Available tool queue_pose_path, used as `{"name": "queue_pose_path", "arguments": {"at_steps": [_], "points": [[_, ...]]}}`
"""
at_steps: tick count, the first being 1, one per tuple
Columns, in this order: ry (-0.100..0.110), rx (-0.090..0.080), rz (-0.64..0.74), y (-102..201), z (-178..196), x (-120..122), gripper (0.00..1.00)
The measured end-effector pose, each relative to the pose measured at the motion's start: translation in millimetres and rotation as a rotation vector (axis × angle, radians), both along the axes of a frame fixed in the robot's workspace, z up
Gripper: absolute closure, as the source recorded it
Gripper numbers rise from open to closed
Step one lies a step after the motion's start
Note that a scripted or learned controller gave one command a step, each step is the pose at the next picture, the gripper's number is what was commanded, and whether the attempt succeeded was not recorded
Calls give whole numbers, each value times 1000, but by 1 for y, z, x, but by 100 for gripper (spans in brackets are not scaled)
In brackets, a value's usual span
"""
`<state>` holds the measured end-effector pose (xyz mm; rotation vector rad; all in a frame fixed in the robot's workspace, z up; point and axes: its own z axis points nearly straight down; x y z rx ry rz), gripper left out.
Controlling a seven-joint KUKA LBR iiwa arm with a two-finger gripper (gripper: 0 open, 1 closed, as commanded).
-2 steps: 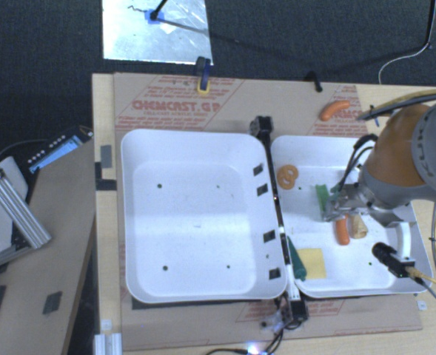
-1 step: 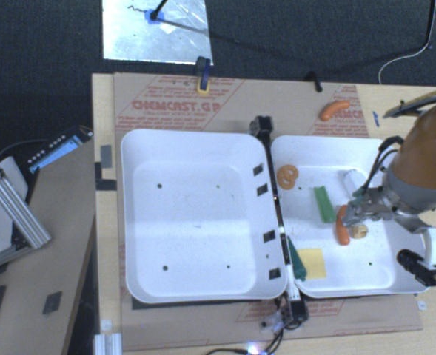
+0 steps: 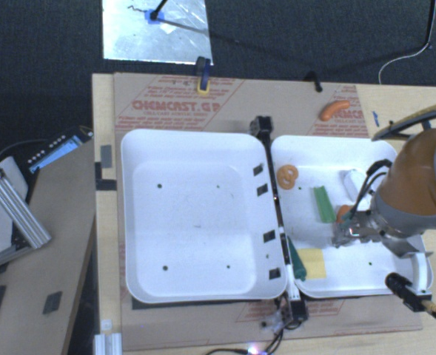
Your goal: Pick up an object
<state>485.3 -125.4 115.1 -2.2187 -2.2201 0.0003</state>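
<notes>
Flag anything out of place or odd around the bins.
One stray: an orange sausage-shaped object lies on the board behind the right bin, outside both bins. The rest sit inside the right bin: orange ring, green block, yellow sponge at its front-left corner. No spill or damage visible.
</notes>
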Motion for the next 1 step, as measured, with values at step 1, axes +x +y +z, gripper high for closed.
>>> {"name": "queue_pose_path", "arguments": {"at_steps": [1], "points": [[-22, -2, 11, 51, 167, 5, 100]]}}
